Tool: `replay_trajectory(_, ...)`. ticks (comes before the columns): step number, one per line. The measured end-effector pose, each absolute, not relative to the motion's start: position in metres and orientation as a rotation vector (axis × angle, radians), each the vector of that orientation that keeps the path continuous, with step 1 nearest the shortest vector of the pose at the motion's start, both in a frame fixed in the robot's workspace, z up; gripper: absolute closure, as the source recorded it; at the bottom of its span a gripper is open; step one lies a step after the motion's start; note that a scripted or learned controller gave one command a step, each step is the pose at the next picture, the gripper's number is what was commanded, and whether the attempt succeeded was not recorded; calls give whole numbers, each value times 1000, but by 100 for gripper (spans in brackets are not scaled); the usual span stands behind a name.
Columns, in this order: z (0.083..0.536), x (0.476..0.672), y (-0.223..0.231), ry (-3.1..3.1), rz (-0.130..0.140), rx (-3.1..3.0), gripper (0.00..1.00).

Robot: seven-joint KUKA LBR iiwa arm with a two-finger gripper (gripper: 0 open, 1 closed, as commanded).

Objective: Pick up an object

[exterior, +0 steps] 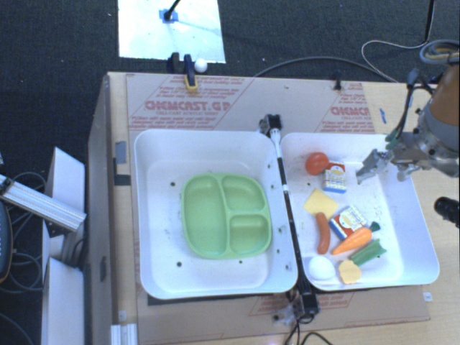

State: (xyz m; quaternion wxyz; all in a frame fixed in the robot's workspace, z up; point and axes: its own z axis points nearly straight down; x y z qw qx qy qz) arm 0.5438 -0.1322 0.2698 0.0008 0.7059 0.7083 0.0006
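Observation:
The right bin [410,214] holds several toy foods. A red tomato [316,163] lies beside a small carton [334,178], with a yellow wedge [320,203] below them. Further down are a sausage [323,233], a red-and-blue packet [350,221], a carrot [352,241], a green piece [368,253], a white egg [321,268] and a yellow chunk [350,272]. My gripper [386,168] hangs over the bin's upper right part, to the right of the carton. It is open, with nothing between its fingers [369,166].
In the left bin [154,192] lies a green divided plate [226,214]. A black-and-white rod [279,164] runs along the seam between the bins. Cables [402,49] trail across the bench at the upper right.

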Motion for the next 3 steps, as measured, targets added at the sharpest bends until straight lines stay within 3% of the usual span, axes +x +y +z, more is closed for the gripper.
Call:
replay_trajectory(1, 127, 598, -137, 2226, -2, 2219, 0)
replay_trajectory(2, 90, 643, -104, 2220, 8, 2210, 0)
replay_trajectory(3, 90, 672, -87, 2219, 10, 2207, 0)
